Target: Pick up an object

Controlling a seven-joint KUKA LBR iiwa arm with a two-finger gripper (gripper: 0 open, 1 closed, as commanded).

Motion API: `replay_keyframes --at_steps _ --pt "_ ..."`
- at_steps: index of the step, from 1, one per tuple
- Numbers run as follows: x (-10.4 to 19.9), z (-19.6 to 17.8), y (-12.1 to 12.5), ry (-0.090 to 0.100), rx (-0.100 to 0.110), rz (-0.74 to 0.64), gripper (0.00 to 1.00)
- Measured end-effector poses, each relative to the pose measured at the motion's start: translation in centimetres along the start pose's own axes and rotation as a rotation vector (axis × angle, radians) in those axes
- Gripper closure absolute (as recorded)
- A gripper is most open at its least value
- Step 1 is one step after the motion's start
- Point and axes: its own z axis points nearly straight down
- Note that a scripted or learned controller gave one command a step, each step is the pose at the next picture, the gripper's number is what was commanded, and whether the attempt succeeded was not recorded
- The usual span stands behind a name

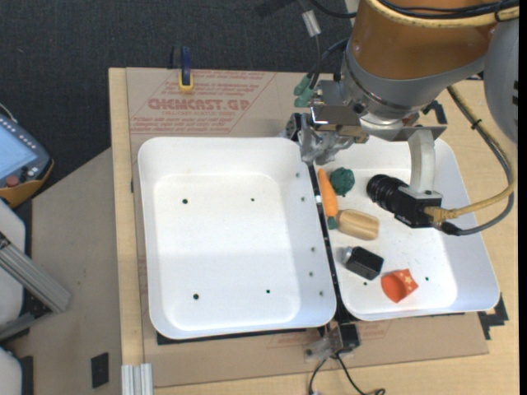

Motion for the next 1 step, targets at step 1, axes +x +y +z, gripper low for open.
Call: replay_keyframes --at_steps 1 --pt "6.42 1.15 4.39 -0.002 0.006 0.001 1.00"
